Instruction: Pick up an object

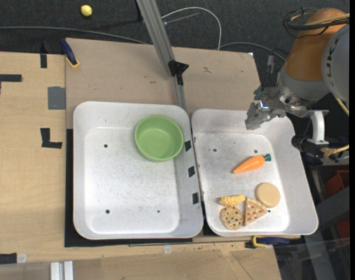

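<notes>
Sitting nearest to me, along the front rim of the right bin [305, 214], is a small cluster of toy food: a round spotted cookie [230, 217], a pizza slice [253, 211] just beside it at about three o'clock, a little yellow corn piece [231, 200] touching above them, and a tan round biscuit [267, 194] off at about two o'clock from the cookie. Further back, near the middle of that bin, an orange carrot [249, 164] lies tilted, its green tip pointing toward two o'clock. In the left bin [107, 179] a green bowl [159, 137] stands upright at the far side, toward one o'clock of that bin's middle. Beyond the carrot, at about twelve o'clock from it, the claw [257, 116] hangs over the far rim of the right bin, apart from every item; whether it is released or clenched I cannot tell from here. Behind it rises the arm [314, 51] with its orange band. A grey pole [157, 28] slants across the table [25, 156] behind the bins, and a small yellow ball [86, 10] lies on the dark floor past the table.
</notes>
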`<state>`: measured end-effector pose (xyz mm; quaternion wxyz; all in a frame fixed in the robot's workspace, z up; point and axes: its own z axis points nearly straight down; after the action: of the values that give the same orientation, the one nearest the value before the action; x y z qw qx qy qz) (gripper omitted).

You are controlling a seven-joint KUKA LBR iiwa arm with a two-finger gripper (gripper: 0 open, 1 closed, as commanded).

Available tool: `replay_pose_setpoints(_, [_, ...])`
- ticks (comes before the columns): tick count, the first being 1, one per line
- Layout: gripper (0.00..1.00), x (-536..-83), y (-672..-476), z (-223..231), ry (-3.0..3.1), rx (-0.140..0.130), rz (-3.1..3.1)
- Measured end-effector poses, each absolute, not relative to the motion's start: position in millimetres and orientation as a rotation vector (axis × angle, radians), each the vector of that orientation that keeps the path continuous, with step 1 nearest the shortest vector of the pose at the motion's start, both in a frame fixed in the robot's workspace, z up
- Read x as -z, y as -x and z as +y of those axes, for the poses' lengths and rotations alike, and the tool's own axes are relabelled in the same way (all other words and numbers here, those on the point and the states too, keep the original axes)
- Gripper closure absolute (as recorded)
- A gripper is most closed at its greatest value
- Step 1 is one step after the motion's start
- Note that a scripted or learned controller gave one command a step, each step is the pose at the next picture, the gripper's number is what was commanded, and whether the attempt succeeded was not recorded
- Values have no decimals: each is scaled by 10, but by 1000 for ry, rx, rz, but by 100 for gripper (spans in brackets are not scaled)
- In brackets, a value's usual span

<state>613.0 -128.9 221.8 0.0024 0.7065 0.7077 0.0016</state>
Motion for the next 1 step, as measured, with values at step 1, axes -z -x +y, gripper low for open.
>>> replay_pose_setpoints(1, [100, -2708, -6142, -1287, -2216, -4, 2221])
